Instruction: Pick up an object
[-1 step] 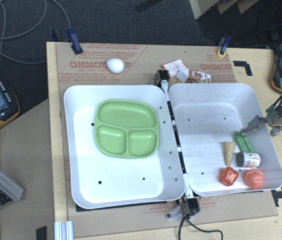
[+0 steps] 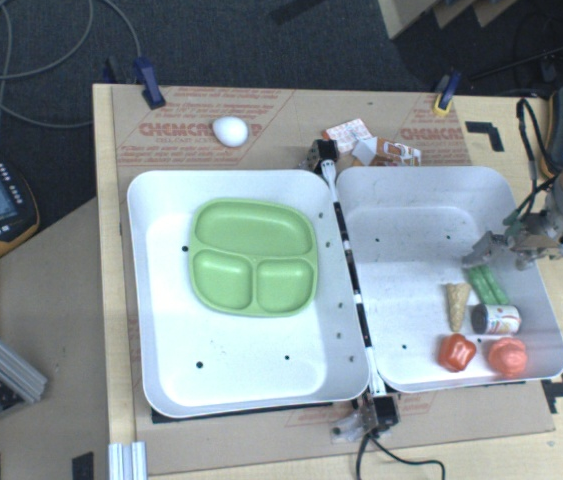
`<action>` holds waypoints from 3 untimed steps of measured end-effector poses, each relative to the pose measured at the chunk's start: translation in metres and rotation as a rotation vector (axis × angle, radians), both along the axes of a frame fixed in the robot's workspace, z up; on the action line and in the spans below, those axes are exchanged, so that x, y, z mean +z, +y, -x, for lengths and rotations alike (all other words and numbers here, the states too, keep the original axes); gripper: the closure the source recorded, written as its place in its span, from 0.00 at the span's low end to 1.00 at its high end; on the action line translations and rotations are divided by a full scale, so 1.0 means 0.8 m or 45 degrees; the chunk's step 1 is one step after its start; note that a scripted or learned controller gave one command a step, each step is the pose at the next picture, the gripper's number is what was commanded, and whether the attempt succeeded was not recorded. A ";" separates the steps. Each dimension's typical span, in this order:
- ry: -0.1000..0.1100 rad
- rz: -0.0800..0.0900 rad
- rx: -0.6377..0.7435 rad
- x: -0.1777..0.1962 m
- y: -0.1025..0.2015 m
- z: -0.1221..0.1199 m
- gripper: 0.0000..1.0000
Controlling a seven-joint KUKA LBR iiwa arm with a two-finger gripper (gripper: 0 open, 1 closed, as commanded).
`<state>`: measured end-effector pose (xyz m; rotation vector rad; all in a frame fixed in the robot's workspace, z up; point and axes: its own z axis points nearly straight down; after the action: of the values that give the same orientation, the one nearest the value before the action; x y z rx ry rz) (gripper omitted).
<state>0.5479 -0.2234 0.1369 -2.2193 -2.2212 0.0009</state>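
Two white bins are lying side by side: the left bin (image 2: pixel 161 348) is carrying a green divided plate (image 2: pixel 254 256), and the right bin (image 2: pixel 411 218) is holding a green stick (image 2: pixel 488 288), red pepper (image 2: pixel 456 352), tomato (image 2: pixel 507 357) (all clustered). My claw (image 2: pixel 491 250) is hovering just above the stick, its opening hidden

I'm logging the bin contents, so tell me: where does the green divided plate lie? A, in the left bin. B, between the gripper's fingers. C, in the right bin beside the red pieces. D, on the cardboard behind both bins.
A: the green divided plate lies flat in the left bin, apart from the gripper over the right bin.
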 end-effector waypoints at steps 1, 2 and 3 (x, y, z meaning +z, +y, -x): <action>0.000 0.000 0.000 -0.066 0.022 0.004 0.00; -0.003 0.001 0.000 -0.053 0.022 0.004 1.00; -0.004 0.001 0.001 0.029 0.110 -0.032 1.00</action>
<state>0.5732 -0.1350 0.1598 -2.2204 -2.2235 -0.0016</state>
